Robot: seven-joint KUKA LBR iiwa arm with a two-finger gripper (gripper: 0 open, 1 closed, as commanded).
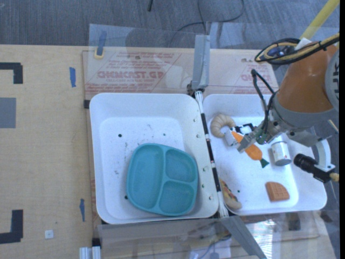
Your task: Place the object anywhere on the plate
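A teal divided plate (161,179) lies in the left bin (108,117). In the right bin (307,198), an orange toy carrot (253,151) with a green tip lies on the floor near the middle. My gripper (244,136) is down at the carrot's upper left end, open, with one finger on each side of the orange tip. The carrot still rests on the bin floor. The orange-banded wrist (304,82) hangs over the bin's right part.
A tan croissant (221,123) lies just left of the gripper, close to the divider (207,150). A brown waffle piece (276,191) sits at the front right, and a bread-like piece (230,194) lies at the front left corner. Cables loop behind the arm.
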